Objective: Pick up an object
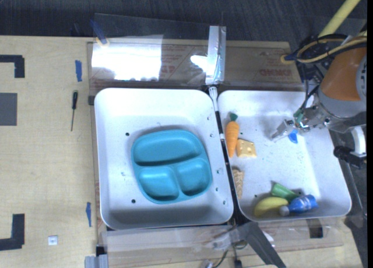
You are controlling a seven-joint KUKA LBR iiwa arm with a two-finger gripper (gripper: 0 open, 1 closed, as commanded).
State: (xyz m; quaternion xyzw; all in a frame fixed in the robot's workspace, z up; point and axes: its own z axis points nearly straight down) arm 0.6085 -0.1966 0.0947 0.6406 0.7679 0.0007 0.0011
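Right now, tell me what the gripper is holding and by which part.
Nothing. The gripper hangs over a bare patch of the right bin, its fingers with no object between them; the carrot and cheese wedge lie apart from it.

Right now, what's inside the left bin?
The left bin holds one thing: a blue divided tray with three compartments, lying flat near the middle. Nothing sits in its compartments. The bin floor beneath the tray is covered, so I can't tell what's under it.
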